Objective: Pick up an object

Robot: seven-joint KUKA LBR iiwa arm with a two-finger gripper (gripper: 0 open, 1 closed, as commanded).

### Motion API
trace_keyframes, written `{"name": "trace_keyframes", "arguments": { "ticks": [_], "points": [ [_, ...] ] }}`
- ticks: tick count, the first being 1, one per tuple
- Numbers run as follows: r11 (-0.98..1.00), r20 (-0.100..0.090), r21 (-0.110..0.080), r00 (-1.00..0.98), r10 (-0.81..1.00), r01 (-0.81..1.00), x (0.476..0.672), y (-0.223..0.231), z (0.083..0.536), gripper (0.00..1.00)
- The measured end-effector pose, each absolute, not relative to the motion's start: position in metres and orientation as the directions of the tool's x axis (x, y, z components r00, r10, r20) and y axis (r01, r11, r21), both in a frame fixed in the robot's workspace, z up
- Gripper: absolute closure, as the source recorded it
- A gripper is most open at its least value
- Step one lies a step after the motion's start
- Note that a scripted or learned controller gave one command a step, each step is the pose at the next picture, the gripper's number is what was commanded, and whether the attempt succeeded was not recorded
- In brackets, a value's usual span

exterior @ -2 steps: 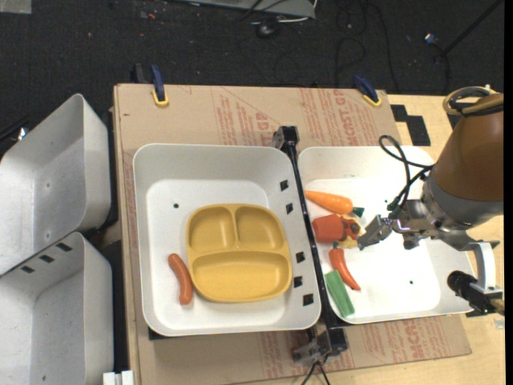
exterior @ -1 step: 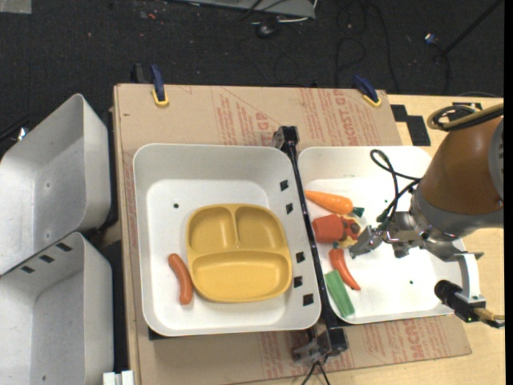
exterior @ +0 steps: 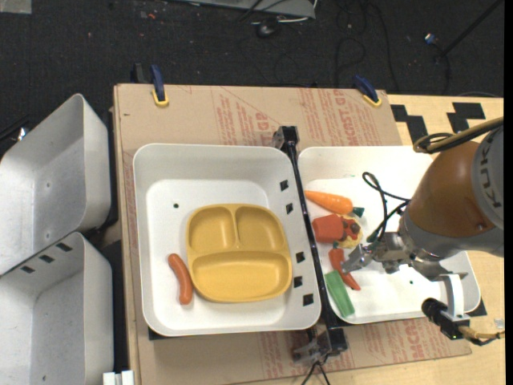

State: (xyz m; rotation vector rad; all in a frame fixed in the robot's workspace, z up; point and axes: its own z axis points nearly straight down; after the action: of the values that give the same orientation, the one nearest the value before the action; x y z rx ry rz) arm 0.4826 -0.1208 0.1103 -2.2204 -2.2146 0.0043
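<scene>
Brown cardboard-topped table (exterior: 240,111), right-hand shallow white bin (exterior: 401,163): two-finger gripper (exterior: 358,261) low over small red pepper-shaped toy (exterior: 343,268). Fingers' state unclear. Approach step, probably; next, closing squarely.

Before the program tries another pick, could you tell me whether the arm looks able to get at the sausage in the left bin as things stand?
Probably yes. The sausage lies bare on the bin floor with nothing on top, though it sits close beside the yellow plate, which may crowd one finger. The gripper is over the right bin.
</scene>
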Motion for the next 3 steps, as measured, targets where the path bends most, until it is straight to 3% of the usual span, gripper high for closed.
{"name": "trace_keyframes", "arguments": {
  "ticks": [1,3],
  "points": [
    [-0.003,0.001,0.0,0.003,1.0,1.0,0.484,-0.12,0.123,1.0],
    [0.003,-0.002,0.005,-0.003,1.0,1.0,0.486,-0.124,0.212,1.0]
  ]
}}
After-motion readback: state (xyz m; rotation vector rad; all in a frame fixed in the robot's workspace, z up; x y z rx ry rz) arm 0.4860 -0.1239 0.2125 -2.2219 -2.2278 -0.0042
